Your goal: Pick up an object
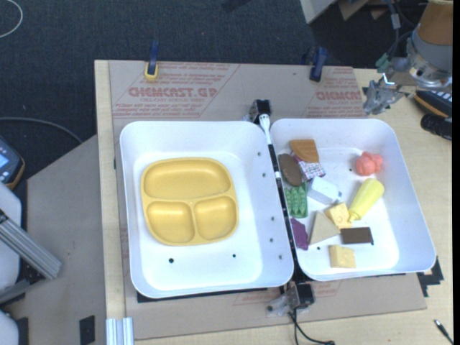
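The gripper [379, 98] hangs above the bench just beyond the far rim of the right bin [411, 225], the arm coming in from the upper right, and nothing lies between its fingers; whether they are spread or pressed together cannot be told at this size and angle. All the candidate objects lie in the right bin: a pink ball-like piece [369, 164] near the far right wall, a yellow bottle-shaped piece [366, 197] just below it, a dark brown block [356, 236], two pale yellow cheese-like wedges [338, 214] and a small yellow cube [342, 256], with a crowded cluster along the left wall (a tan slice [305, 150], a brown oval [290, 169], a green strip [296, 200] and a purple piece [299, 232]). The left bin [136, 214] carries only a yellow divided tray [189, 200]. The step in hand looks like the approach, before any descent. A sound choice would be the pink piece, which stands well apart from its neighbours and lies nearest the gripper; the arm should centre over it, come straight down with fingers wide, and close across its middle. The cluster by the left wall is riskier, since fingers could catch two items or strike the bin wall.
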